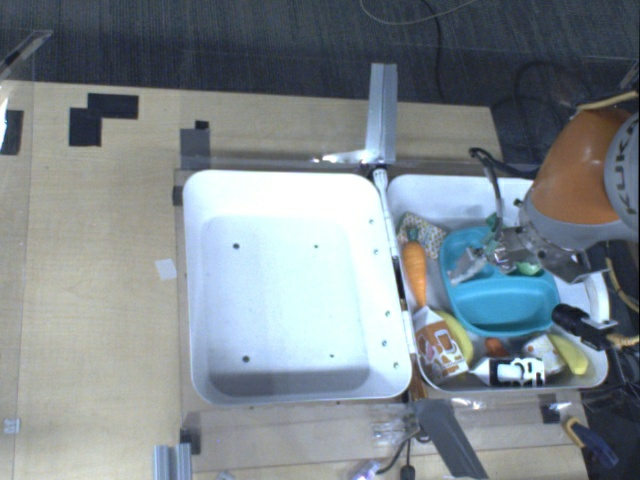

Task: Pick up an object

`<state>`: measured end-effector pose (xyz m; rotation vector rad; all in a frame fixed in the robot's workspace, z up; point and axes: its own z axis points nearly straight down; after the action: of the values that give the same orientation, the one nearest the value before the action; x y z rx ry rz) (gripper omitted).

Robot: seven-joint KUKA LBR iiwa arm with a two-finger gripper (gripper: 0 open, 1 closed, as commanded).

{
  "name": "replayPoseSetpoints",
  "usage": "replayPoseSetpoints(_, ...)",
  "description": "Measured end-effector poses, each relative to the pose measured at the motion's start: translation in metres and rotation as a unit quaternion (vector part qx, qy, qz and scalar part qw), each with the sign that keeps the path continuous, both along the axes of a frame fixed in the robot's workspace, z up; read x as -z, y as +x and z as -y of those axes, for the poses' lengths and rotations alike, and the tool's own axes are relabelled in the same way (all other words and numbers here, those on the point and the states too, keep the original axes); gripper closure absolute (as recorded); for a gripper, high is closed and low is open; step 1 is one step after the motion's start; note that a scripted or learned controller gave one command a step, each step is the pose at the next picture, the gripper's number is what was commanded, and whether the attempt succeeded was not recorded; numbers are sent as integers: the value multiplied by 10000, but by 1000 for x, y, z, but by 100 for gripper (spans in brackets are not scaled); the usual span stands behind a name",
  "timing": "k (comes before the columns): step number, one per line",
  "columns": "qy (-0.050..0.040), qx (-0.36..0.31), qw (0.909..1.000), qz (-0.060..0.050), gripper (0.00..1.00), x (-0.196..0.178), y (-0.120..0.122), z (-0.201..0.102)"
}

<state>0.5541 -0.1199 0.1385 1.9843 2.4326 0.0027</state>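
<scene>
Left bin (280, 288): directly left of the right bin (440, 200), walls touching. Arm (585, 173): entering over the right bin's right side. Blue bowl (500, 293): inside the right bin, at its centre. Gripper (500, 255): above the bowl's upper rim; finger state cannot be determined. Carrot (415, 273): along the right bin's left wall. Banana (458, 335): below the bowl, near the right bin's front wall.
</scene>
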Motion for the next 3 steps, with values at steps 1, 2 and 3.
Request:
replayPoseSetpoints(1, -10, -1897, 9818, 12, 0, 19, -51, 38)
replayPoseSetpoints(2, -47, -1964, 9805, 78, 0, 43, 5, 30)
replayPoseSetpoints(3, -60, -1968, 9803, 126, 100, 30, 8, 29)
